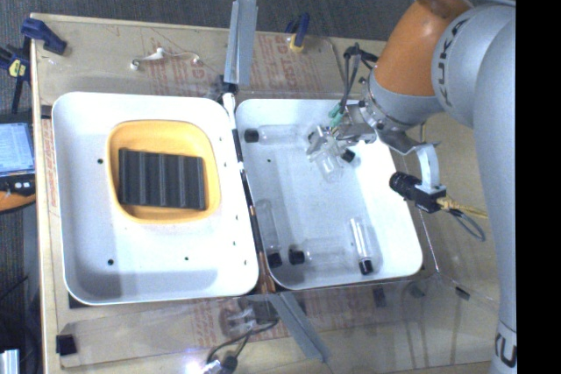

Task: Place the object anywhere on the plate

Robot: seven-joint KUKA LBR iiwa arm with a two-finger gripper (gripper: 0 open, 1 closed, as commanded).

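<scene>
A yellow plate (123, 136) lies in the left bin (79, 250), with a black ridged block (163, 179) resting on its middle. My gripper (327, 143) hangs over the upper part of the right bin (399, 263), far from the plate. A small black cap (348, 157) shows right beside the gripper; whether it belongs to something held is unclear. Several clear tubes with black caps lie in the right bin: one at the upper left (263, 136), one at the lower right (361, 245), and a pair along the front wall (294, 257).
The wall between the two bins (241, 179) runs between the gripper and the plate. A grey bar (239, 39) stands behind the bins, and blue clamps (42, 32) sit on the bench's back edge. A tablet (16, 149) lies at far left.
</scene>
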